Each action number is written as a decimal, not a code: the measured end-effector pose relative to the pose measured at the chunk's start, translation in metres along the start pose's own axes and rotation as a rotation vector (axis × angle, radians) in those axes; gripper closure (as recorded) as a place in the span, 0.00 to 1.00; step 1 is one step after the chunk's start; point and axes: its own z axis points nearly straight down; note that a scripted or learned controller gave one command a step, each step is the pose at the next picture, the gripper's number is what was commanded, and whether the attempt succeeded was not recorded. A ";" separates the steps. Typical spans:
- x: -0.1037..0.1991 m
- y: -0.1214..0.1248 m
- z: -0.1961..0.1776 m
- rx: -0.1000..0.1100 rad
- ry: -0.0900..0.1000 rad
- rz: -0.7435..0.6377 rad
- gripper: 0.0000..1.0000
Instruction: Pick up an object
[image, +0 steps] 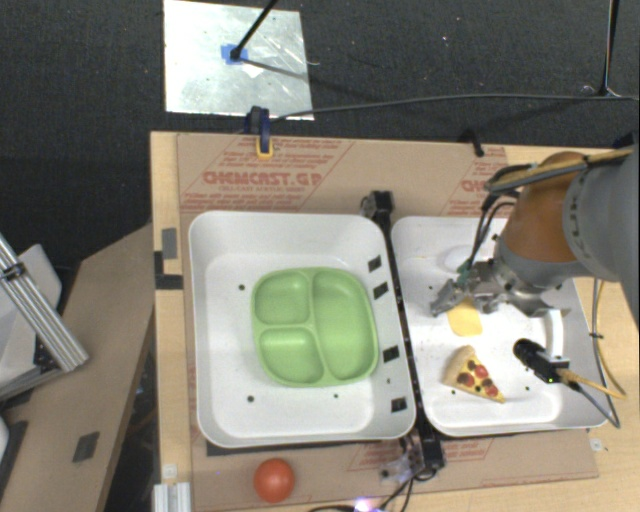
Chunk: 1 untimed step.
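Cheese (464, 321) lies in the right bin (425, 400), just near of the gripper (455, 297), with a pizza slice (475, 375) nearer. Whether anything is clamped cannot be told. Best to centre squarely over the cheese, descend straight, and avoid nudging it toward the pizza slice.

Here's the arm (600, 215): a fat, rounded grey body with a broad orange band (540, 215) wrapping it above the wrist. Thin dark cables loop along the orange section. Lower down sits the gripper (465, 292), grey metal and angular.
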 end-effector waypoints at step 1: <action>0.000 0.002 -0.014 -0.006 -0.001 0.000 1.00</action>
